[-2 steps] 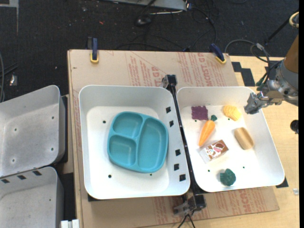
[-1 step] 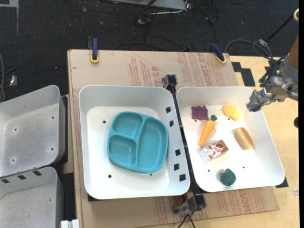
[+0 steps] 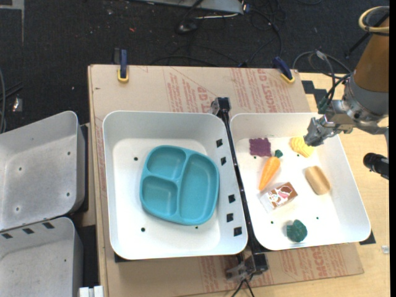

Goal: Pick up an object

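Hand point(image 3: 316, 133) sits low at the far right corner of the right bin point(image 3: 346, 228), right beside the yellow toy point(image 3: 301, 146); can't tell whether it's touching or gripping it. Nearby: purple block point(image 3: 260, 146), carrot point(image 3: 269, 171), bread roll point(image 3: 317, 180), small carton point(image 3: 279, 195), green lump point(image 3: 296, 230) at the near edge. Blue plate point(image 3: 180, 184) sits alone in the left bin point(image 3: 117, 166). Risk as I see it: the toy is small and close to the bin wall, so a slightly off grab could nudge it away or clip the wall.
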### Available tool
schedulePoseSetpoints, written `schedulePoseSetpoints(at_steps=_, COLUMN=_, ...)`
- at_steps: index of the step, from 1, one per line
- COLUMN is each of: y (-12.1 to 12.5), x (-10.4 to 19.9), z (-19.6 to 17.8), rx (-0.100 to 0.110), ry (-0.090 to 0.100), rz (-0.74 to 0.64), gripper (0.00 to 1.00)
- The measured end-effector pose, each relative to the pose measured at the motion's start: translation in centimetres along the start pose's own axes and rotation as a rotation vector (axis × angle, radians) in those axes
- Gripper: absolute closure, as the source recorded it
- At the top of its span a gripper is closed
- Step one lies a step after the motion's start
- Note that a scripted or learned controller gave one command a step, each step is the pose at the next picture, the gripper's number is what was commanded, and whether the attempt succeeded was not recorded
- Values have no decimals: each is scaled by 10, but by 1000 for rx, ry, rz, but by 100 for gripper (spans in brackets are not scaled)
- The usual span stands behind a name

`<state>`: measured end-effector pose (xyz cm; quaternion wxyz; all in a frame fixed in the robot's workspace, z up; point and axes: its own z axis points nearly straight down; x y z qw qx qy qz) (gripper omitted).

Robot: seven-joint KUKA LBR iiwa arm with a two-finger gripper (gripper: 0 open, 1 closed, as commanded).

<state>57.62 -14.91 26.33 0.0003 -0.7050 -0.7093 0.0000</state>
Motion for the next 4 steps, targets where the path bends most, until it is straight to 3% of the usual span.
schedulePoseSetpoints(at_steps=4, y=19, x=228, z=36, rx=0, ry=0, rz=-2, gripper=100)
